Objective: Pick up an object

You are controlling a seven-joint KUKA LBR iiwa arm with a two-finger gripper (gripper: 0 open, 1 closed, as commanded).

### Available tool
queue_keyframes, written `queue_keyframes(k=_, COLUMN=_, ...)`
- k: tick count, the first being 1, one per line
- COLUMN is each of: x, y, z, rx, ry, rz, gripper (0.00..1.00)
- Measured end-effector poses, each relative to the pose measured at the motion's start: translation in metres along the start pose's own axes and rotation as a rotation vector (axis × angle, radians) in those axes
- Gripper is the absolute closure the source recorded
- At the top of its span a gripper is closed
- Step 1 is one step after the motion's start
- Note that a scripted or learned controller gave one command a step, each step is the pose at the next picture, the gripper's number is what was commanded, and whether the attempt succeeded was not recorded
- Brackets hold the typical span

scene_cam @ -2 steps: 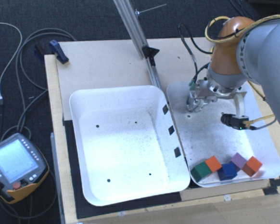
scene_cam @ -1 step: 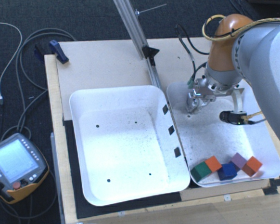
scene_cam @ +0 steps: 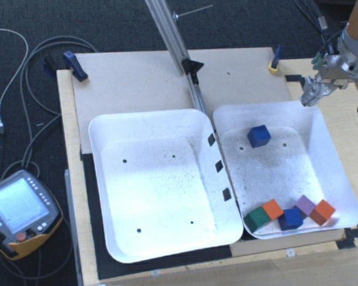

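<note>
A blue cube (scene_cam: 258,135) lies alone near the back of the right bin (scene_cam: 328,152). Along that bin's front edge sit a green cube (scene_cam: 256,218), an orange cube (scene_cam: 272,209), a second blue cube (scene_cam: 291,218), a purple cube (scene_cam: 305,204) and another orange cube (scene_cam: 322,212), crowded together. My gripper (scene_cam: 311,95) hangs at the right bin's back right corner, above its rim, well clear of every cube. Nothing shows between its fingers.
The left bin (scene_cam: 104,139) stands beside the right one. A slanted metal rail (scene_cam: 169,32) runs from the top down to the gap between the bins. Clamps sit at the board's back corners. A teach pendant (scene_cam: 18,210) rests at the far left.
</note>
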State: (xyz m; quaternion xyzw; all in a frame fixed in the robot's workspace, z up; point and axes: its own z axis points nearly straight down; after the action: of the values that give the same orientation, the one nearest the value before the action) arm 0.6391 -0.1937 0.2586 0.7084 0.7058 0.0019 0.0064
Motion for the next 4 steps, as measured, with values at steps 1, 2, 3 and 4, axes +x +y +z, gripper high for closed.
queue_keyframes(k=1, x=0.041, y=-0.028, z=0.056, rx=0.020, ry=0.011, rz=-0.006, gripper=1.00)
queue_keyframes(k=2, x=0.015, y=-0.036, z=0.065, rx=0.016, ry=0.007, rz=-0.002, gripper=1.00)
queue_keyframes(k=3, x=0.017, y=-0.035, z=0.064, rx=0.014, ry=0.008, rz=-0.004, gripper=0.00)
queue_keyframes(k=4, x=0.065, y=0.005, z=0.163, rx=0.019, ry=0.010, rz=-0.008, gripper=0.00)
